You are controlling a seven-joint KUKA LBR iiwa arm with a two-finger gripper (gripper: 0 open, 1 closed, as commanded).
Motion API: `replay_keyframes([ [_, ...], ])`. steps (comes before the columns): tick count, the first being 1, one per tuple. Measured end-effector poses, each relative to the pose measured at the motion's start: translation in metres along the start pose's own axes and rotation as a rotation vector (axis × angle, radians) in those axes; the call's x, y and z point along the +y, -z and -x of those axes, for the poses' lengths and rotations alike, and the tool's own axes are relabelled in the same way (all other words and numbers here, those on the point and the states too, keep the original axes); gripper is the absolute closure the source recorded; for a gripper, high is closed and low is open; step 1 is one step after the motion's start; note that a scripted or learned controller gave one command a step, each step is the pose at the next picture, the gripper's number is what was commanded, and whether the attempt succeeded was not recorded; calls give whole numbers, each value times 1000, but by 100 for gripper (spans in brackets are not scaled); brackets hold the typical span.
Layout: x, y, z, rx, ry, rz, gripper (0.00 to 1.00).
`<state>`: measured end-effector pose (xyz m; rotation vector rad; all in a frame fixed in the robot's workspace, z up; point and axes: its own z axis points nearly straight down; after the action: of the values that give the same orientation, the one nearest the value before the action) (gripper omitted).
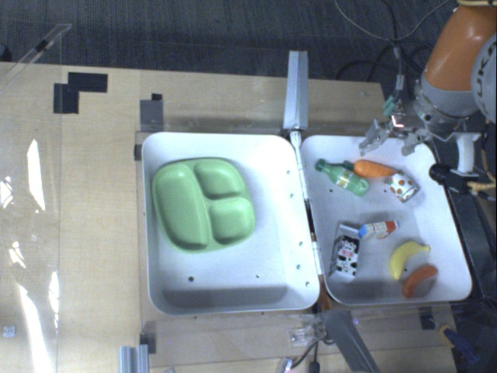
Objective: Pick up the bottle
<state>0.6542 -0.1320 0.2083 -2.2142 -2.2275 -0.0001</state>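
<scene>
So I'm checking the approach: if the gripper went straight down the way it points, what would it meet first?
Probably the right bin's bare floor near its far rim. The gripper sits just beyond the carrot and green bottle, though depth is unclear.

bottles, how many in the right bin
2: a green bottle near the far left corner beside the carrot, and a small white bottle mid-bin. None seem hidden.

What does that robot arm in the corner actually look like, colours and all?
The arm is bulky and rounded, with a broad orange band above a grey wrist section. Below it sits a small metallic gripper of thin silvery parts. Thin dark cables loop across the floor behind it and run down toward the wrist.
</scene>
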Motion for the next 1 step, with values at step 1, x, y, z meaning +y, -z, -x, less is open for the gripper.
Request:
replay_keyframes([
  [1,-4,-93,-50,0,274,1,0],
])
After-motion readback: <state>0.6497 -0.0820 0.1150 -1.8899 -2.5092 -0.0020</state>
